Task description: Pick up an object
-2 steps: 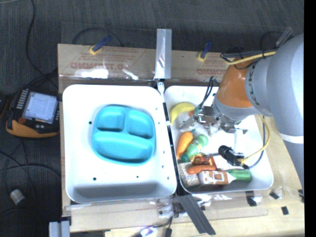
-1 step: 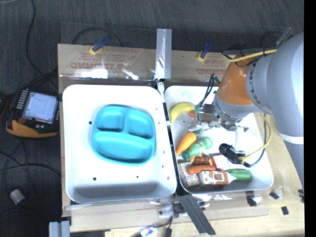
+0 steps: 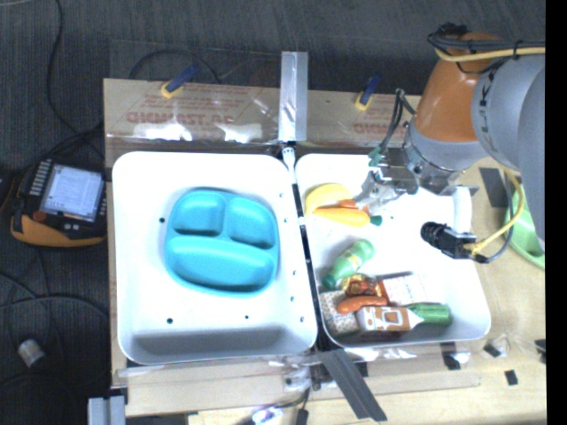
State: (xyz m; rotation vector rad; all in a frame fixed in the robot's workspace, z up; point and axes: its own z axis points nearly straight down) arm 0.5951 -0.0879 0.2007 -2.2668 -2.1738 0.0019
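Yellow toy food [image 3: 330,199] lies in the right bin [image 3: 461,273], touching the gripper [image 3: 376,195] just beside it. Whether its fingers are apart or together cannot be told. Blue tray [image 3: 221,239] occupies the left bin [image 3: 142,326].

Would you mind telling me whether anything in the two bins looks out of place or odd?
Nothing looks spilled or damaged. The blue divided tray sits alone in the left bin, slightly askew; the food items lie jumbled in the right bin.
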